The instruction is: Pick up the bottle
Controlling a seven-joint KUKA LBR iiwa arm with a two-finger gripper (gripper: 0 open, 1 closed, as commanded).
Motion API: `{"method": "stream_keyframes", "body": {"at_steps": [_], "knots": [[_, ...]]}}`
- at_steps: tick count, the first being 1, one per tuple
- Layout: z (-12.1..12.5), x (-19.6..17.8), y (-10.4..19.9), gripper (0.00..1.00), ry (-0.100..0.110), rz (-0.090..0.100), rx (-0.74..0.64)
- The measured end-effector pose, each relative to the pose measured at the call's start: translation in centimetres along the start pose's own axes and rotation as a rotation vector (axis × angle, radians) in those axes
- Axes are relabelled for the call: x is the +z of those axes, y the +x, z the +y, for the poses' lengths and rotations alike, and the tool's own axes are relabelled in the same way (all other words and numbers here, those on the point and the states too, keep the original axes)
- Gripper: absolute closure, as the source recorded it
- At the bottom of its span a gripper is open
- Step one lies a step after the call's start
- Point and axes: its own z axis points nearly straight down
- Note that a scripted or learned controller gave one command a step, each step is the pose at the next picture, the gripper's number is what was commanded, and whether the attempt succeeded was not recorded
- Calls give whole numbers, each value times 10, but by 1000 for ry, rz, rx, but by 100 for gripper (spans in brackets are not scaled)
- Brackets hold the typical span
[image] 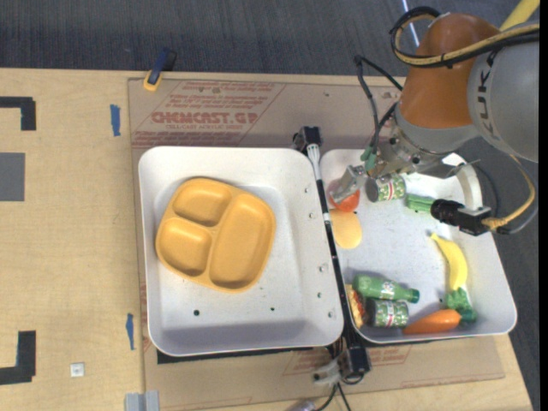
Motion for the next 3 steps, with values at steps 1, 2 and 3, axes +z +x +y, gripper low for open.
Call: {"method": "stream_keyframes", "body": {"at_steps": [1,2,3], "knots": [[1,-11,0,100,-4,-1,0],[-45,8,24,100,0,1,-268],[-101,-2,76,100,0,1,-412]]}}
